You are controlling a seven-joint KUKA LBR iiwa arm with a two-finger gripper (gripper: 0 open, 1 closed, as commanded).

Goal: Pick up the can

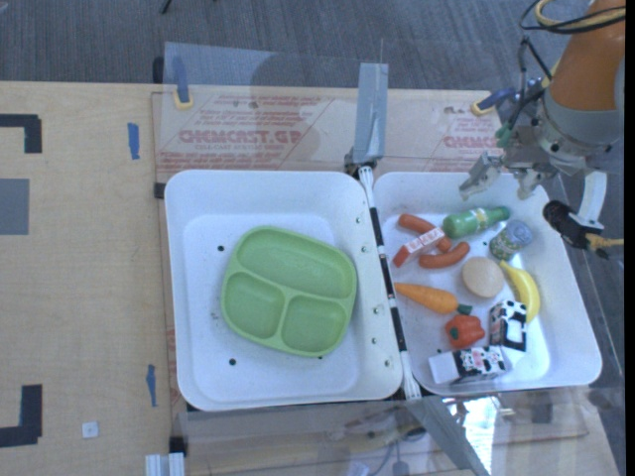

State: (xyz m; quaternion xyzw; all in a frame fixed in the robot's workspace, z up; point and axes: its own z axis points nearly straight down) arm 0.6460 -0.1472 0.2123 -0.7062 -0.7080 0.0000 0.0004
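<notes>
Two white bins sit side by side: the left bin and the right bin. In the left one lies one green divided plate with three compartments. The right one holds two red sausages, one toward 10 o'clock; one green bottle at 12 o'clock; one can at 1 o'clock; one pale egg-like ball; one banana at 3 o'clock; one carrot; one red pepper; and two black-and-white cartons, the second at 6 o'clock.
</notes>
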